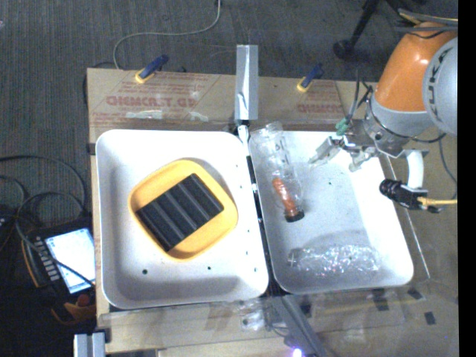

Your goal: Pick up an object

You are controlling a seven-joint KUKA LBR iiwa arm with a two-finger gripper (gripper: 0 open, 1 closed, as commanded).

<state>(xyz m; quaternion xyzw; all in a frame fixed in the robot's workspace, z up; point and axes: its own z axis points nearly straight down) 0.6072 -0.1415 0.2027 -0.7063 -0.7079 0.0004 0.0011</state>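
Note:
My gripper [338, 159] hangs over the far right part of the right bin [394, 233], with its fingers [323, 153] spread open and nothing between them. A clear plastic bottle [283, 173] with orange contents and a dark cap lies along the right bin's left side, to the left of the gripper and apart from it. A crumpled piece of clear plastic [336, 259] lies near that bin's front edge. In the left bin [111, 199] rests a yellow oval object with a black ribbed top [182, 208].
A grey upright post [246, 84] stands behind the gap between the bins. Blue and yellow clamps [151, 68] hold the board at the back. The arm's orange band [409, 58] looms at the upper right, with cables [405, 192] beside the right bin.

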